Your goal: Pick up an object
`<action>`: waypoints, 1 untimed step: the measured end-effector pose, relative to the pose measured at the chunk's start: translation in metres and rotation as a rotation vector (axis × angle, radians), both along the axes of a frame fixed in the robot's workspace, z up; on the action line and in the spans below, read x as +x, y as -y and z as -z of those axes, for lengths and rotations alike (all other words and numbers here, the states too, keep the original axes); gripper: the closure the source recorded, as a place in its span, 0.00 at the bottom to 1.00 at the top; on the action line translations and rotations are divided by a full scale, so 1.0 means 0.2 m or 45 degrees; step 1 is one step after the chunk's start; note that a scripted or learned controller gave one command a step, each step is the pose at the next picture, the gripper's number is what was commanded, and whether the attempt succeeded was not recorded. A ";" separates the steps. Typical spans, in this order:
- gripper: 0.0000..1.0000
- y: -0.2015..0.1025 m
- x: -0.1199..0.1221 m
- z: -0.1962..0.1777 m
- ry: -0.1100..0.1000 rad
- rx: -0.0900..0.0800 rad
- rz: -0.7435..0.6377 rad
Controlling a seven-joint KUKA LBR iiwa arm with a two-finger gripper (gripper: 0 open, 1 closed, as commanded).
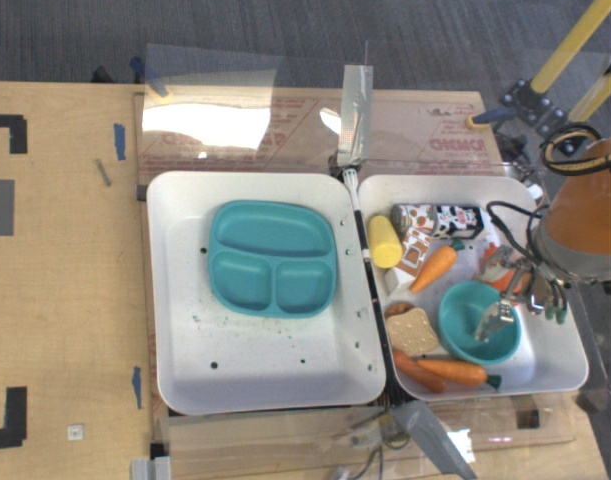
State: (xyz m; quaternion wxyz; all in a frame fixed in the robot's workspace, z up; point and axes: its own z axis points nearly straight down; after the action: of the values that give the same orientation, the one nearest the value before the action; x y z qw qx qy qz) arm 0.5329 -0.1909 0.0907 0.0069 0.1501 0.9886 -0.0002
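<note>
I see the gripper (499,320) down inside the bowl (479,324) in the right bin (565,368), jaws I cannot tell, so it may slip on the rim or only push the bowl against the carrot (451,372).

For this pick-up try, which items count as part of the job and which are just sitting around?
In play:
- tool, down inside the teal bowl
- right bin, with the upper carrot, lower carrot, yellow cylinder, cracker, printed box

Lying about:
- teal divided plate
- left bin
</note>
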 end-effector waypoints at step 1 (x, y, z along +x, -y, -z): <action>0.00 -0.36 0.06 0.00 0.002 0.007 0.666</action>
State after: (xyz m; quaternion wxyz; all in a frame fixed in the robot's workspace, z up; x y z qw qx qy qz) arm 0.5452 -0.1191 0.0907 0.0072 0.4008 0.9161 0.0009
